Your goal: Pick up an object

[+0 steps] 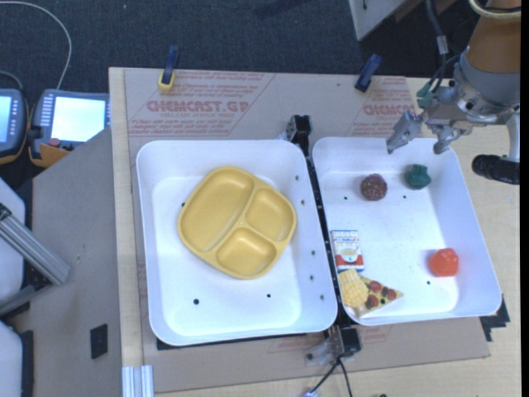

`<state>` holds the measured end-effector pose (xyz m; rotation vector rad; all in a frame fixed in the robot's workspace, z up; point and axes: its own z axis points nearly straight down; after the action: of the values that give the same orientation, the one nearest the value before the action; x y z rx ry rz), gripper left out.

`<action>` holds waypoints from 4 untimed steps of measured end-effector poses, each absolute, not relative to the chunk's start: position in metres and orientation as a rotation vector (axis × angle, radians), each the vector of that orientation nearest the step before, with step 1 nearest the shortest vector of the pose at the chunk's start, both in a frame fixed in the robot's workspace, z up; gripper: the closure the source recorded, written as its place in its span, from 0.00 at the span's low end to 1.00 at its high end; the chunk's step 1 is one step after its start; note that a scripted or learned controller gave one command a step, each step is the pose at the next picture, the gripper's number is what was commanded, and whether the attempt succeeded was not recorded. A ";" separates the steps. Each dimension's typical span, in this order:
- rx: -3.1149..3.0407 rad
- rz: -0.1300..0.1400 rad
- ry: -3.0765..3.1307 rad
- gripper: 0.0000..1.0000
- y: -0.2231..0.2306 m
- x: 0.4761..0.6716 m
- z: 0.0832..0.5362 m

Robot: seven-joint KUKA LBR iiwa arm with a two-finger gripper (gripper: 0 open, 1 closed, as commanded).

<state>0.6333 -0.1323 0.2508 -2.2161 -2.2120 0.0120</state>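
Observation:
The right bin (463, 222) holds a dark brown ball (374, 187), a green object (417, 175), a red-orange object (444, 261), a small red and white carton (347, 249), a corn cob (351, 287) and a pizza slice (380, 294). My gripper (421, 137) hangs over the bin's far rim, above and just behind the green object. Its two fingers (400, 135) stand apart, open, with nothing between them.
The left bin (157, 222) carries a yellow divided plate (238, 221). A black clamp (298, 127) sits between the bins at the back. Blue clips (169, 69) hold the cardboard sheet under the bins. Screens (70, 118) stand off the bench at far left.

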 end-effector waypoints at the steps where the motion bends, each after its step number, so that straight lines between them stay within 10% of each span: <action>1: -2.221 0.001 -2.221 0.00 -0.132 0.635 0.257; 4: -2.219 0.005 -2.217 0.00 -0.134 0.636 0.082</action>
<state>0.6364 -0.1335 0.0817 -2.2187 -2.2169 0.0049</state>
